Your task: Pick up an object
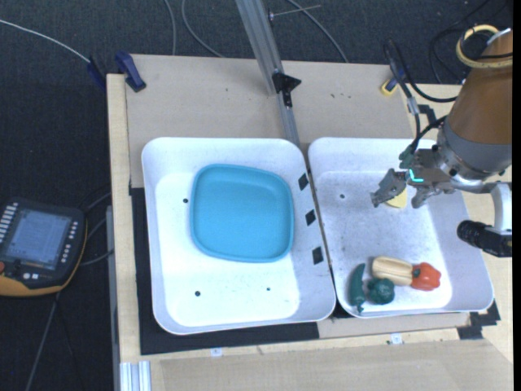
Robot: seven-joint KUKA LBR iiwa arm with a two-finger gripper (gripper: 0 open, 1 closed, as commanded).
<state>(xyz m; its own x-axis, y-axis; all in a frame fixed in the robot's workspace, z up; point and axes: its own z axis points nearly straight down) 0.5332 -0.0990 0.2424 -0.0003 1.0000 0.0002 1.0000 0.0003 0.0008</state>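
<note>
You had the pincer low over the back of the right bin, its two fingers spread apart, with a small pale yellow piece showing just below and between them. Nothing was visibly clamped; whether the fingers touched that piece could not be told from this angle.

The other candidates lay along the right bin's front edge: a tan, bun-like roll, a red pepper-like toy touching its right end, and a dark green item just in front and to the left. The left bin held a blue tray.

The yellow piece looked small, light and probably smooth plastic, so it would likely skid or pop out if pinched off-centre. You would do best to straddle it squarely across its narrow width and close low, near the bin floor.
</note>
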